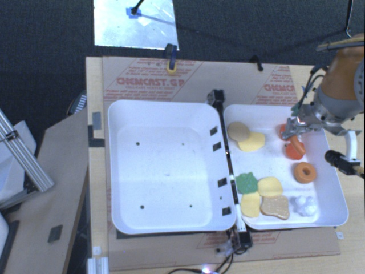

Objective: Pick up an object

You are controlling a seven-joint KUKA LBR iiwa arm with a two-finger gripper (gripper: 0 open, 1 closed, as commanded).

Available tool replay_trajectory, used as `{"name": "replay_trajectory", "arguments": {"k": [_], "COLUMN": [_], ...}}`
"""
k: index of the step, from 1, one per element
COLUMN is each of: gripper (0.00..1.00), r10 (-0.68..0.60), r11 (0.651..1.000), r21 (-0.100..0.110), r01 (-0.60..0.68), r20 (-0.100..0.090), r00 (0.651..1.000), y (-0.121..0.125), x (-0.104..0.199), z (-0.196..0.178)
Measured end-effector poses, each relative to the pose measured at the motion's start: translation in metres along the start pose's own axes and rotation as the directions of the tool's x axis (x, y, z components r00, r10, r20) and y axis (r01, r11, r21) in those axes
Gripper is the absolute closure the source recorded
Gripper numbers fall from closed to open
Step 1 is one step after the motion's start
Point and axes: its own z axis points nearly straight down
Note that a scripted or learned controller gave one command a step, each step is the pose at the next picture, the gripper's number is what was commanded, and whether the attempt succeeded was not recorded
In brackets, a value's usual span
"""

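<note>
The orange-red piece [295, 149] is sitting in the right bin [336, 210], toward that bin's far right side, and the hand [292, 128] is hanging directly above it. How far the hand is standing open I cannot tell, since its tip is blurring into the piece underneath; nothing is visibly sitting between its tips. Nearest the camera in that same bin, a tan bread-shaped piece [275, 207], a yellow piece [250, 205] and a white crumpled piece [304, 205] are lying along the front wall, with a green leafy piece [247, 182] and another yellow one [270, 186] just behind them. An orange ring [305, 172] is lying close to the target's near side. The likely trouble, in my judgement: the hand is coming down off-centre and pushing the piece away, or catching its rounded edge and letting it slip. The piece is looking small, smooth and low, possibly a toy tomato or pepper.
</note>
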Motion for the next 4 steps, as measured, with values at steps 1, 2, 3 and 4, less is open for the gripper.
{"name": "replay_trajectory", "arguments": {"k": [1, 2, 3, 4], "gripper": [1.00, 1.00, 1.00, 1.00], "r10": [-0.004, -0.005, -0.003, -0.003], "r11": [1.000, 1.000, 1.000, 1.000], "r21": [0.016, -0.001, -0.001, 0.006], "r01": [0.004, 0.005, 0.003, 0.004], "r20": [-0.011, -0.005, -0.003, -0.006], "r00": [1.000, 1.000, 1.000, 1.000], "y": [-0.102, -0.095, -0.113, -0.121], "x": [0.035, 0.033, 0.018, 0.008], "z": [0.072, 0.057, 0.023, 0.075]}}
